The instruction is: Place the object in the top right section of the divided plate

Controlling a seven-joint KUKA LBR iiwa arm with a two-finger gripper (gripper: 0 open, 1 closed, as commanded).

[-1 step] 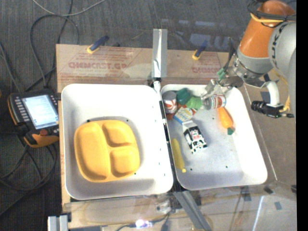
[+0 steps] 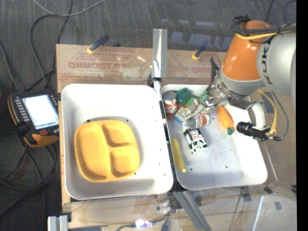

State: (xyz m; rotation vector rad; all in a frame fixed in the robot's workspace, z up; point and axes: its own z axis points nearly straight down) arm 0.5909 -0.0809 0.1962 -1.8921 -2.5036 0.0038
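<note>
The yellow divided plate (image 2: 107,150) lay in the left bin (image 2: 77,97), all three of its sections bare, its top right section toward two o'clock of the plate's middle. The arm (image 2: 248,57) reached over the right bin (image 2: 240,170), with the gripper (image 2: 208,100) low over the cluster of objects at the bin's eleven o'clock corner. Whether the fingers were open or shut could not be told, nor whether anything was held between them. In that cluster were a green item (image 2: 184,96), a red-and-white can (image 2: 169,103) and a tipped can (image 2: 199,121). An orange carrot (image 2: 225,118) lay just at three o'clock of the cluster. A black-and-white cow toy (image 2: 196,140) lay near the bin's middle, and a yellow stick-shaped object (image 2: 178,155) lay at nine o'clock, along the bin's wall.
</note>
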